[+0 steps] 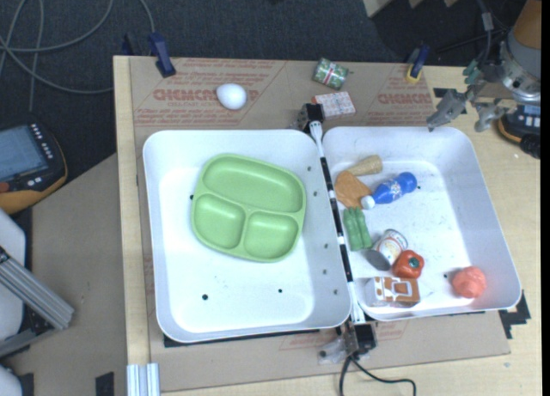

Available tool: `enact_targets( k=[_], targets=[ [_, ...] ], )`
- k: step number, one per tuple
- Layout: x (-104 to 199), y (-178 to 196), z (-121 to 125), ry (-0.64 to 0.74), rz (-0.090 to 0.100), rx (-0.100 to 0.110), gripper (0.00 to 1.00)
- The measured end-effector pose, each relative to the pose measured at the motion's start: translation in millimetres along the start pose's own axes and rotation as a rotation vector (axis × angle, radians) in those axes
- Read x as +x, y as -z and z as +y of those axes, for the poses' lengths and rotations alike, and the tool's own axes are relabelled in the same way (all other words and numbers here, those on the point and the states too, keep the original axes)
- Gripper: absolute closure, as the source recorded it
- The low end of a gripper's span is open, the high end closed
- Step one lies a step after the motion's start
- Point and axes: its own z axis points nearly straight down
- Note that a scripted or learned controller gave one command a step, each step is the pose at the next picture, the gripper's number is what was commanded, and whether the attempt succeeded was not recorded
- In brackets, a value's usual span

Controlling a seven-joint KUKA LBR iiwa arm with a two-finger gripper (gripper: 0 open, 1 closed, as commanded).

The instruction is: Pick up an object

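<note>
Blue bottle (393, 188), cap toward lower-left

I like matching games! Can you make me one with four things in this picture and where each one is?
Things:
1. green divided plate
2. blue bottle
3. white egg
4. orange-red ball

Places:
A. on the cardboard behind the left bin
B. near corner of the right bin
C. lying in the left bin
D. middle of the right bin, beside a brown piece

Pairs: 1-C, 2-D, 3-A, 4-B
</note>
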Motion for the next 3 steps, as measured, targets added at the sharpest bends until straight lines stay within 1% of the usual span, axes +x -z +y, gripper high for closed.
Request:
enact_targets(
  k=[1,2,3],
  targets=[
    [55.7,-33.5,-64.6,0.001,0.001,0.001,0.00],
    [93.6,-31.1,-158.4,0.000,0.001,0.002,0.00],
    [78.2,-119.5,-176.4,0.000,0.000,-0.009,0.00]
  ],
)
